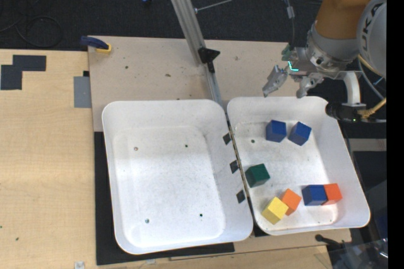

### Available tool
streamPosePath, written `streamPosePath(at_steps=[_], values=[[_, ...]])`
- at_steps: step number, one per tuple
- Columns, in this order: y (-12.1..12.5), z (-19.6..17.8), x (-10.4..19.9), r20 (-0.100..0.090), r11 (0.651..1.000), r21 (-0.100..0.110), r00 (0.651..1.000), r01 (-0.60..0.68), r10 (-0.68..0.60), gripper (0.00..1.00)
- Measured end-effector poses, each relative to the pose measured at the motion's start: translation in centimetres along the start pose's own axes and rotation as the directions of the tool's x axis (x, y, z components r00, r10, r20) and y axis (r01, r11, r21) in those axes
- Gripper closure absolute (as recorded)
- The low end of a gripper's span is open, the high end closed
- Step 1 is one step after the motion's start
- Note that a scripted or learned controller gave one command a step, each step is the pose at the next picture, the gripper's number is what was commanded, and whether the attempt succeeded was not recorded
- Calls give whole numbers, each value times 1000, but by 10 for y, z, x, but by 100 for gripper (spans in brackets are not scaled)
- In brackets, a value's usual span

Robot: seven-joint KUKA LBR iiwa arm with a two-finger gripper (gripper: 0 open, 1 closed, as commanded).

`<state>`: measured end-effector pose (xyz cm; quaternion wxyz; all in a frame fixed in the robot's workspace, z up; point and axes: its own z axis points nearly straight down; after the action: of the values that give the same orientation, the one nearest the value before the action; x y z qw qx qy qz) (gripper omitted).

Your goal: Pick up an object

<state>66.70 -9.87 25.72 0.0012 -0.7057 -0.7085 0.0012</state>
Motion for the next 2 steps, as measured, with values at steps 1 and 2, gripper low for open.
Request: streamPosePath(at_steps=[1,2], values=[[-9,49,5,-1,1000,5,1000,-3,3,0],[-12,112,0,-1,1000,6,1000,-5,5,0]])
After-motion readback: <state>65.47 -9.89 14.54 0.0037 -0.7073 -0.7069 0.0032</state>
